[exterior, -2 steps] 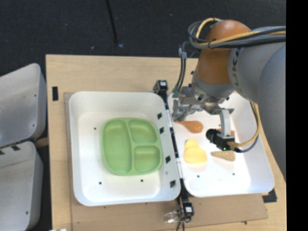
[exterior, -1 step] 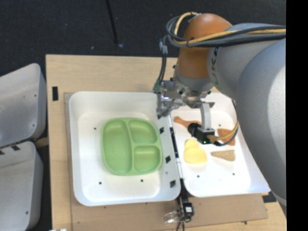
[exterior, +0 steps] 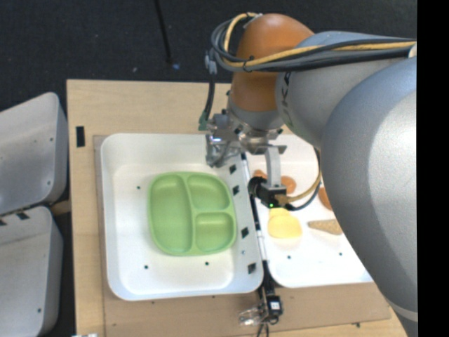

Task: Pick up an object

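One green tray (exterior: 191, 213), big compartment leftward, in left bin (exterior: 126, 262), gripper (exterior: 224, 158) near (grip unclear)

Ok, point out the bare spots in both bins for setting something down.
Left bin: bare floor between the green plate and its left wall, plus strips along the far and near walls. Right bin: a bare patch near the front, below the yellow piece. Crowded: its middle, where the orange piece and tan piece lie by the arm.

A pale wooden bench (exterior: 84, 223) bears a white left bin (exterior: 126, 258) and right bin (exterior: 316, 265), set side by side. Dark floor (exterior: 84, 27) lies beyond it.
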Tool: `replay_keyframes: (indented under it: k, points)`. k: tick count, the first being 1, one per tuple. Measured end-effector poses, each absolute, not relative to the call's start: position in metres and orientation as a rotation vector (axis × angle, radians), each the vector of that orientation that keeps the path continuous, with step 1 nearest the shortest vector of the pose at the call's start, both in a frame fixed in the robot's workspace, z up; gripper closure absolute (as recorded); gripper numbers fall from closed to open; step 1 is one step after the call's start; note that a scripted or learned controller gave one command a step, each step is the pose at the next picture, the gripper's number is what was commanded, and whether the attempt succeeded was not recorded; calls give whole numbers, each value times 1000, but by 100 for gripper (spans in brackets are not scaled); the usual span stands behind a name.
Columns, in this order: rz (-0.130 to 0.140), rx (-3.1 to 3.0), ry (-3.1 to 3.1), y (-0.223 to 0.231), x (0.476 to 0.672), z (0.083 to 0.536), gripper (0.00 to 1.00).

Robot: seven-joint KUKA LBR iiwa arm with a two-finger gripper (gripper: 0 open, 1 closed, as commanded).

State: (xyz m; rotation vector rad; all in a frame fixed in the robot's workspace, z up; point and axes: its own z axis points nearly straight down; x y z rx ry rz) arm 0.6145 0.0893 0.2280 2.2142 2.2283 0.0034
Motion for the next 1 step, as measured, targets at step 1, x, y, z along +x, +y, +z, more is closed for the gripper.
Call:
replay_keyframes:
  k: [1]
  points:
    - [0, 2218, 2225, 86, 614, 228, 0]
